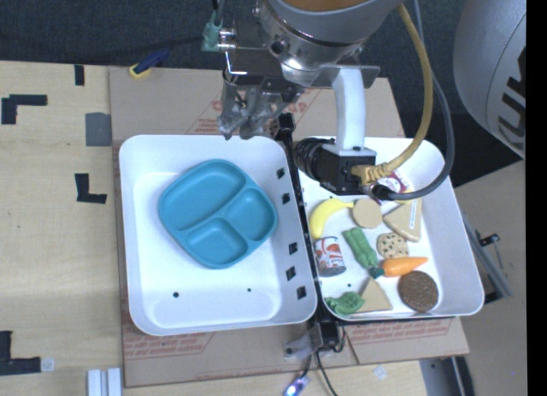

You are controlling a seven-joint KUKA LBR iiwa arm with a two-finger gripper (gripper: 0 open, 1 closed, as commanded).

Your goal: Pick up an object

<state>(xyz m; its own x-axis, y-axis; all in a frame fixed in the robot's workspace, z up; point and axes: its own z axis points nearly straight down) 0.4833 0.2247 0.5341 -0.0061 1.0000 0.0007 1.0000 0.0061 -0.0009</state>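
Above the far edge of the left bin (137, 215), the grey arm (342, 9) with its orange band hangs over the desk (51, 215), its tool (248, 116) poised near the bin's back rim. Whether the tool is released or clenched cannot be told from this angle, and nothing is visible in its grasp.

A blue divided plate (218, 212) lies alone in the left bin, slightly turned, with two small sections facing the front and one larger section behind.

The right bin (457, 257) carries the objects for picking. A yellow banana (326, 211) lies near the dividing wall, beside a round beige piece (367, 213). A small can with a red label (330, 255) sits below the banana, just beside a green pickle-like piece (361, 249). An orange carrot (402, 266) lies near a speckled cookie (392, 245) and a pale wedge (405, 221). A brown round patty (419, 290) rests at the front right, near a tan triangular slice (374, 294) and a green leafy piece (345, 304) at the front edge.

A black fitting (333, 166) with a tan hose (419, 121) sits over the right bin's back corner.
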